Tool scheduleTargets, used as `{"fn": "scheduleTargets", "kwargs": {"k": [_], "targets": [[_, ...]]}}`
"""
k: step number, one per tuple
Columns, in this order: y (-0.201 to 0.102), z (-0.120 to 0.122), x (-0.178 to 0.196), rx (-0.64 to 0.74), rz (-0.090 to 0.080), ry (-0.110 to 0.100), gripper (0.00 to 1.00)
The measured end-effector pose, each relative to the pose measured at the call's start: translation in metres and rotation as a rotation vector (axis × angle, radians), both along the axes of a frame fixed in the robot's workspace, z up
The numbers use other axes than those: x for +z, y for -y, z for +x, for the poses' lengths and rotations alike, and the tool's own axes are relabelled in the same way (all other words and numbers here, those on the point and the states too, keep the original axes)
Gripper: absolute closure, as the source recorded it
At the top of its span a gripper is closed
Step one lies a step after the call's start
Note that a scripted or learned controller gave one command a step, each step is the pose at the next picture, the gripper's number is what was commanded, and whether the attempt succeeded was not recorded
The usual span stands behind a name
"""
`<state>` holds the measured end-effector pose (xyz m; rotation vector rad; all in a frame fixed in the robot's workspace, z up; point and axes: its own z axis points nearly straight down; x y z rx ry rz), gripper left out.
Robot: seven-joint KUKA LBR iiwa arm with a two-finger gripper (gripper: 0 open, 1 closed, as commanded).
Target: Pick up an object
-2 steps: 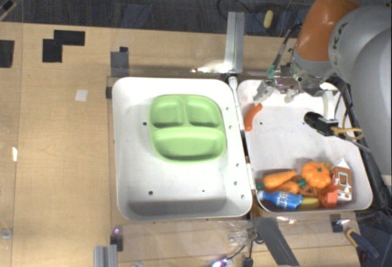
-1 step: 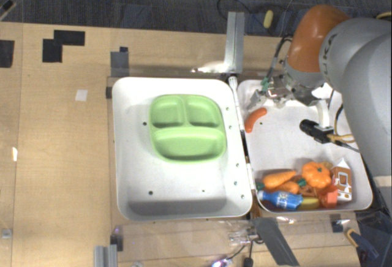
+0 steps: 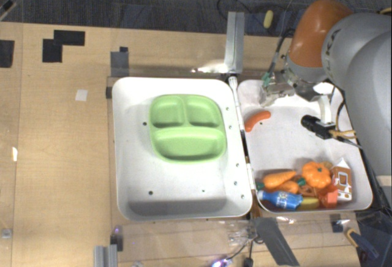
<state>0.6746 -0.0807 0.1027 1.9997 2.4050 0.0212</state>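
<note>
A small orange-red sausage-shaped object (image 3: pixel 257 119) is observed lying on the floor of the right bin (image 3: pixel 288 149), just below and slightly to the left of the gripper (image 3: pixel 274 91). Its long axis is seen to run left-low to right-high, roughly crosswise to the arm's reach. No contact is noted; nothing is seen between the gripper's tips. Whether the gripper is spread or closed cannot be told. A heap of toy foods (image 3: pixel 303 186) is noted well below the gripper. A green divided plate (image 3: pixel 187 127) is recorded far left.

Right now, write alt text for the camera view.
A grey robot arm's gripper hovers at the right bin's far corner, near an orange sausage-shaped toy; more toy food is piled along its near edge. The left bin holds a green divided plate.
</note>
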Motion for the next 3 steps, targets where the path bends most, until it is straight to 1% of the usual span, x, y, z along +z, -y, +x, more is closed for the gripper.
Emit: {"fn": "scheduleTargets", "kwargs": {"k": [1, 2, 3], "targets": [[0.024, -0.004, 0.013, -0.107, 0.0, -0.011, 1.0], [0.024, -0.004, 0.013, -0.107, -0.001, -0.012, 0.0], [0.009, -0.059, -0.013, -0.142, 0.0, -0.007, 0.0]]}}
